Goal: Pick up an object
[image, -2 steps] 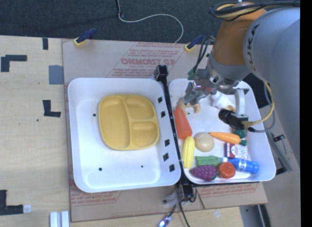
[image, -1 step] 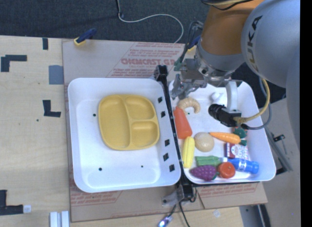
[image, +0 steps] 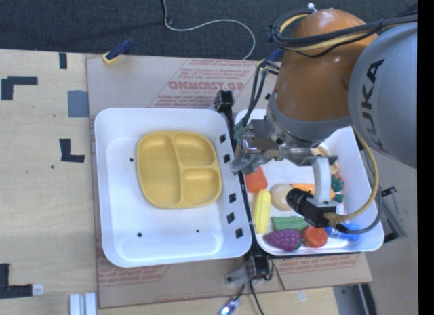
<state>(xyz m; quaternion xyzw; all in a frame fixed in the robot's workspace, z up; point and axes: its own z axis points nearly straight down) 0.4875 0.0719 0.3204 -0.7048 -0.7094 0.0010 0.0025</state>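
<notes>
The tool hangs over crowded toy food in the right bin; whether it is clenched I cannot tell. Tightly packed pieces like the corn may slip aside.

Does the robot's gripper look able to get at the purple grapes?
Probably yes. The purple grapes lie uncovered at the right bin's near edge, and the gripper hangs over that same bin, by the orange toy. A green toy and a red toy sit close, which may crowd the grab.
</notes>
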